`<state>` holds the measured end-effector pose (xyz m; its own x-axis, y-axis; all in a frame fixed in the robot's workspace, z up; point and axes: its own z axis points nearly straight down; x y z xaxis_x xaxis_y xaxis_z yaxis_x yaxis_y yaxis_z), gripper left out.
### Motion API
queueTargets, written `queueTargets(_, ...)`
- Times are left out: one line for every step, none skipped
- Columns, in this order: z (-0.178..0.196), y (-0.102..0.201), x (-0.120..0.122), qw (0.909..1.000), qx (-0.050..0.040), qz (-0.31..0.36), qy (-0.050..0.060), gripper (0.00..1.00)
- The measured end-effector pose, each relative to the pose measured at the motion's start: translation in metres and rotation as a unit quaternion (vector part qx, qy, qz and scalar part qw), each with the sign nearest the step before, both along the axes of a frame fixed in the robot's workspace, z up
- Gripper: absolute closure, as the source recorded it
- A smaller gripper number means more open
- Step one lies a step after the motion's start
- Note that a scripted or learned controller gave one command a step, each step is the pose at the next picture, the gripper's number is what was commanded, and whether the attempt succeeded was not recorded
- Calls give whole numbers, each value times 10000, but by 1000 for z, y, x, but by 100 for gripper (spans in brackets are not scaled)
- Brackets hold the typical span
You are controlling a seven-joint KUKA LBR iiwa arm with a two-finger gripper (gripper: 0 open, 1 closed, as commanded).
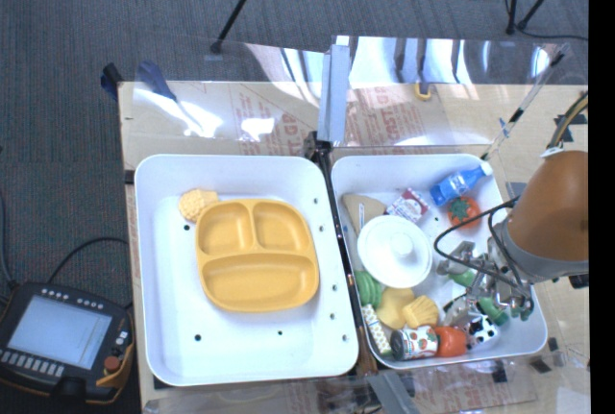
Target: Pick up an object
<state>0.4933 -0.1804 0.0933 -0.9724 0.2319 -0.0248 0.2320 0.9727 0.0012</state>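
Bench lettering (290, 129) is unreadable; claw (488, 292) over right bin (534, 337).

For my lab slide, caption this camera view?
KUKA arm's gripper hovers over the cluttered right bin; a yellow divided plate sits in the left bin.

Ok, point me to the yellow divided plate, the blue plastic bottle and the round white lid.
yellow divided plate (258, 255), camera view, centre ridge.
blue plastic bottle (455, 184), camera view, mid-body.
round white lid (395, 250), camera view, near its knob.
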Motion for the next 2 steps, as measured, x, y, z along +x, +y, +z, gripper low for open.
queueTargets(8, 1, -1, 10000, 15, 24, 38, 100)
queueTargets(-6, 22, 141, 9961, 33, -877, 103, 100)
